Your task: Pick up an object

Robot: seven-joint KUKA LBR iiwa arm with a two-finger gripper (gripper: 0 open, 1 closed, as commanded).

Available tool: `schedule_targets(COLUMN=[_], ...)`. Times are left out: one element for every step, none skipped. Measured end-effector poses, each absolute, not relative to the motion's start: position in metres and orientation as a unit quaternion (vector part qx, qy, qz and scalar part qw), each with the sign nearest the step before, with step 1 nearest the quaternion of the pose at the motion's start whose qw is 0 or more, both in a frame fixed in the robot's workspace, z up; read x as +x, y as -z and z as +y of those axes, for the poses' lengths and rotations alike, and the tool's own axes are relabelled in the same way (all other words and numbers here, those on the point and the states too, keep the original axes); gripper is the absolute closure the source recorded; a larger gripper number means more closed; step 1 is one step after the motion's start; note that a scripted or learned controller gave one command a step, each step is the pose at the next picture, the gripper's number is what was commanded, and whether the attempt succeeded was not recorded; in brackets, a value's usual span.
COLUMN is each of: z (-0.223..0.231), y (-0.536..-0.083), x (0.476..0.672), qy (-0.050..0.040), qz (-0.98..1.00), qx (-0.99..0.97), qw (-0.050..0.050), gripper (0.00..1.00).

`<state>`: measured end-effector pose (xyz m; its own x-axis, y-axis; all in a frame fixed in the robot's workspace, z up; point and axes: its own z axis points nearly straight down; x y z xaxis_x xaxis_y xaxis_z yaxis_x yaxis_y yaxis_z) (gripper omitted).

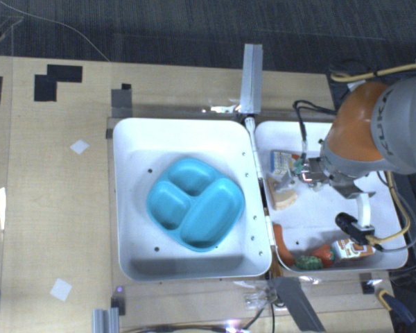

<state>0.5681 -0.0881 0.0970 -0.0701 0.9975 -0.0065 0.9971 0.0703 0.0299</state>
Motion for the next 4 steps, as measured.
schedule_targets(z=[-0.085,-0.09,-0.09,-0.02], y=[-0.097,-0.092,-0.102,-0.186], x=[0.626,0.671,0.672,0.67], qy=[-0.0068,-0.0008,-0.0005,-0.0019], qz=[0.813,0.81,0.812,0.786], qx=[0.582,0.586,0.584,0.619], qw=[0.012,0.002,0.003,0.002], gripper=[0.0,0.0,1.0,1.0])
